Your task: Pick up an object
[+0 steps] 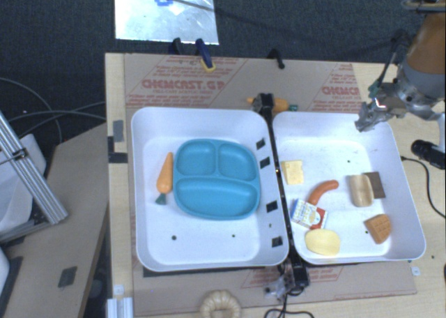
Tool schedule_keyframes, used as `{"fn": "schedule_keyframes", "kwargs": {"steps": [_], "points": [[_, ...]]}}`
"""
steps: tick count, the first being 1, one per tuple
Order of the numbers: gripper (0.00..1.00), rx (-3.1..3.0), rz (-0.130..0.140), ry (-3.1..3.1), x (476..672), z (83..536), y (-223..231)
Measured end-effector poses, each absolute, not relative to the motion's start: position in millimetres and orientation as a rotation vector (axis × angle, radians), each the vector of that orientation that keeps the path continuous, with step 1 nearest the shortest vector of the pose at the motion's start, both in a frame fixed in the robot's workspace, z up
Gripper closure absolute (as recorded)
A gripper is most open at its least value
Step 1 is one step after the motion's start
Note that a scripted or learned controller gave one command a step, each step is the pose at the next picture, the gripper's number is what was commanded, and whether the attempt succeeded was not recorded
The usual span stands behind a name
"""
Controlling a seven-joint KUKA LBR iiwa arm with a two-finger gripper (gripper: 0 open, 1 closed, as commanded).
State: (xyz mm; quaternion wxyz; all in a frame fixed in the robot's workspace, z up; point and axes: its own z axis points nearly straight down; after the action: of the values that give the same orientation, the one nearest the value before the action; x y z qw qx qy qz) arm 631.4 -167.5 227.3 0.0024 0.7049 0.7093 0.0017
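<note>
The right bin (334, 139) holds several toy foods: a yellow cheese square (293, 172), an orange sausage (323, 191), a small red and white packet (307, 214), a yellow potato-like lump (323, 242), a tan bread piece (360, 190) beside a brown block (375, 184), and a brown toast wedge (378, 227). My gripper (368, 120) hangs over the bin's far right corner, well above and behind these items. Nothing shows between its tips.
The left bin (150, 170) carries a blue divided plate (212, 178) and an orange carrot (164, 173). A black divider (274, 170) with clips runs between the bins. A foil sheet (165, 3) lies on the floor behind the bench. Metal framing (28, 177) stands at the left.
</note>
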Motion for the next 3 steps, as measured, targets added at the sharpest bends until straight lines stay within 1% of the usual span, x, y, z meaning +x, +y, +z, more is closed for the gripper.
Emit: {"fn": "schedule_keyframes", "kwargs": {"steps": [1, 2, 3], "points": [[1.0, 2.208, 0.006, 2.232, 640.5, 234, -107], [1.0, 2.21, 0.005, 2.232, 637.9, 240, -56], [1.0, 2.212, 0.003, 2.231, 638.8, 223, -10]]}}
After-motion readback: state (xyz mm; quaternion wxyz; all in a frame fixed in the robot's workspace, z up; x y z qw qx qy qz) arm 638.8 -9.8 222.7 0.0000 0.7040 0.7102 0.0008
